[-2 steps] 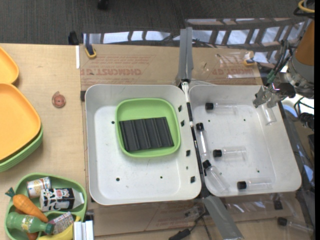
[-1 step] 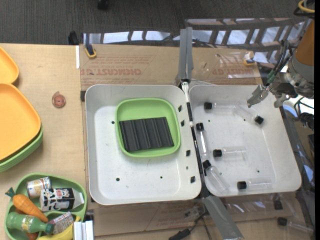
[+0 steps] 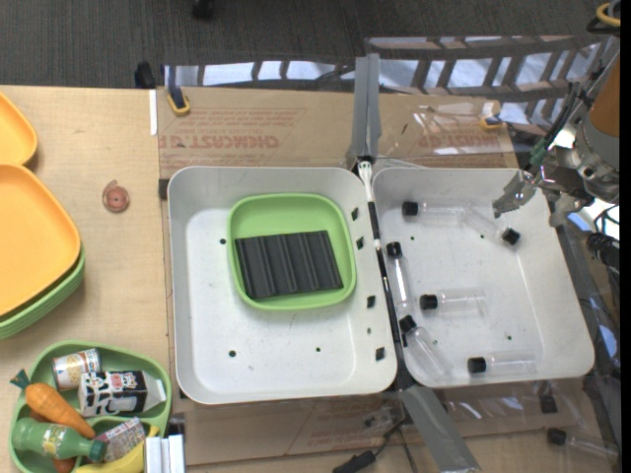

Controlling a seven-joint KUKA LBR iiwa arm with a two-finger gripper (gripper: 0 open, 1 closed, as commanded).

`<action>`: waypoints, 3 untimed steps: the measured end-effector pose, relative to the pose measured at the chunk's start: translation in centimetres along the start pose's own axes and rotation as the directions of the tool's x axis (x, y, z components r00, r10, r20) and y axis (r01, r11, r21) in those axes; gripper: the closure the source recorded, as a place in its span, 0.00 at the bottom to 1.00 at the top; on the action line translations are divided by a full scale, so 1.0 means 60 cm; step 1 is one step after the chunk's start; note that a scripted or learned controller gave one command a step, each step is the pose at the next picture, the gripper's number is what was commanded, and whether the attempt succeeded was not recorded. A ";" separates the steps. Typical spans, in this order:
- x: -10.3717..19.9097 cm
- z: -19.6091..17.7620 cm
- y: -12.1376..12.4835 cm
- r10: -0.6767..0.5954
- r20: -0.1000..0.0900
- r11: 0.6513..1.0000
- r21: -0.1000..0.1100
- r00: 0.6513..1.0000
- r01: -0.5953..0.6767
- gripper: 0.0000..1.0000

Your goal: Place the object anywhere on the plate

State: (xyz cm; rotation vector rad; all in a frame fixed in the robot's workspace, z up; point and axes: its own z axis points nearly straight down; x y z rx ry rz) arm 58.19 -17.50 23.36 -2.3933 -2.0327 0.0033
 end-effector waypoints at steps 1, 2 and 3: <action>0.024 -0.035 -0.027 0.092 0.001 0.996 -0.001 0.996 -0.092 0.00; 0.016 -0.028 -0.027 0.310 0.002 0.951 0.001 0.951 -0.310 0.00; 0.031 -0.040 -0.016 0.414 0.001 0.910 0.000 0.910 -0.414 0.00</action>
